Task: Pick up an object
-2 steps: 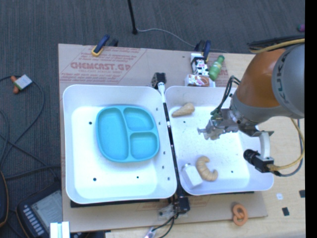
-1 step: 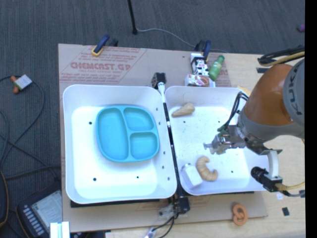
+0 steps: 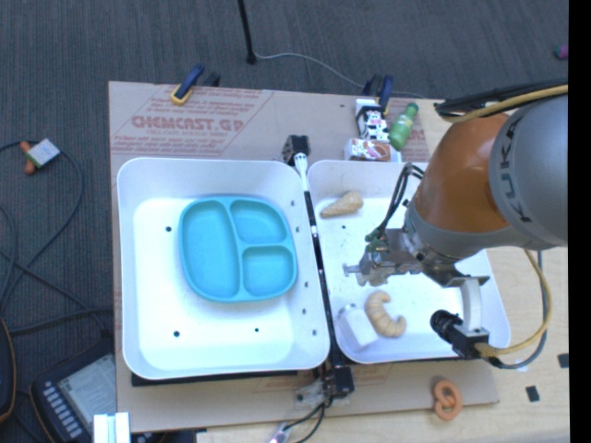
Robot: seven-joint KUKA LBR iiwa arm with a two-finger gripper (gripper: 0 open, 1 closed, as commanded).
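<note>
Bench (image 3: 185, 109): brown board carrying two white bins side by side; everything else is placed against the right bin.

Left bin (image 3: 138, 247), beside the right bin (image 3: 489, 326): holds a blue divided plate (image 3: 238, 247), lying flat near its middle. Not a likely target from where I hang.

My arm (image 3: 499, 187): grey with an orange band, reaching over the right bin's far side and covering much of it.

My claw (image 3: 374, 268): low over the right bin's middle, pointing down. The wrist hardware hides the tips, so I cannot tell its state. Nothing visibly between them.

Candidates in the right bin: a curled tan croissant-like piece (image 3: 386, 314) in the near half, just beside the claw, with a small white block (image 3: 355, 327) touching or nearly touching it; a second tan piece (image 3: 342, 204) lies toward the far end.

Judgement: I am placed for the curled piece, the closest object. Risk: the white block crowds it and may get nudged.

Outside the right bin: a green bottle (image 3: 402, 125) beyond its far end, an orange ring (image 3: 447, 399) off its near corner.
</note>
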